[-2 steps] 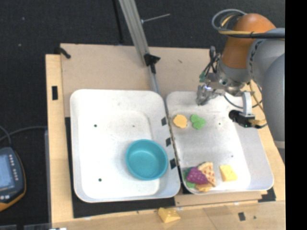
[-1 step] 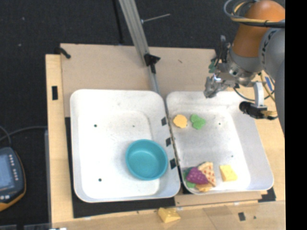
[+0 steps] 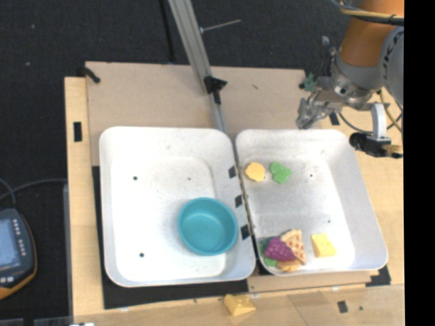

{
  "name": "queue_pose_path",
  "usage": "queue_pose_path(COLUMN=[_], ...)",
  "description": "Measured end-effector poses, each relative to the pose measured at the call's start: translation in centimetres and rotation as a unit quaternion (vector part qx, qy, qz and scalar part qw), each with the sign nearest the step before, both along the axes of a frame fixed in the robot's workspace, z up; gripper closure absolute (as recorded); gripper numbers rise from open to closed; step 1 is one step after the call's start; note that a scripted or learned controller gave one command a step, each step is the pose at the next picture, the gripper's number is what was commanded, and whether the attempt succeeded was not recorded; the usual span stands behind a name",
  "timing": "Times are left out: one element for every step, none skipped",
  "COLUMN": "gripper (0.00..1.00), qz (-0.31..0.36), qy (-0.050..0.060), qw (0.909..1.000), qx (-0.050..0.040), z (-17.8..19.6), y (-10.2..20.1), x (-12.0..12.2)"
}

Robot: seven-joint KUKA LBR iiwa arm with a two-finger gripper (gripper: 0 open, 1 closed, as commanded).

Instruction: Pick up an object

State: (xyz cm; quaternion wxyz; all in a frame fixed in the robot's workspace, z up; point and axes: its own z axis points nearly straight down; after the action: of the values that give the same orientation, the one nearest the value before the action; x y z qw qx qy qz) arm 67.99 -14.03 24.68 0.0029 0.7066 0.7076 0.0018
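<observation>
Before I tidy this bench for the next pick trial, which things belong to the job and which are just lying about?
Job:
gripper
yellow round piece
green piece
purple piece
waffle piece
yellow block
blue bowl

Lying about:
yellow wedge outside the bins
handheld pendant

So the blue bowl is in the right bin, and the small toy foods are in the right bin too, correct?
Not quite. The camera view shows the blue bowl in the left bin, alone there. The small toy foods are indeed in the right bin.
</observation>
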Motion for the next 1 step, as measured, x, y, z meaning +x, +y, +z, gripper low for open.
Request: queue_pose_path(gripper=[1.0], qz=[0.002], qy=[0.003], qw=[1.0], qx=[0.0013], z=[0.35], y=[5.43], x=[0.21])
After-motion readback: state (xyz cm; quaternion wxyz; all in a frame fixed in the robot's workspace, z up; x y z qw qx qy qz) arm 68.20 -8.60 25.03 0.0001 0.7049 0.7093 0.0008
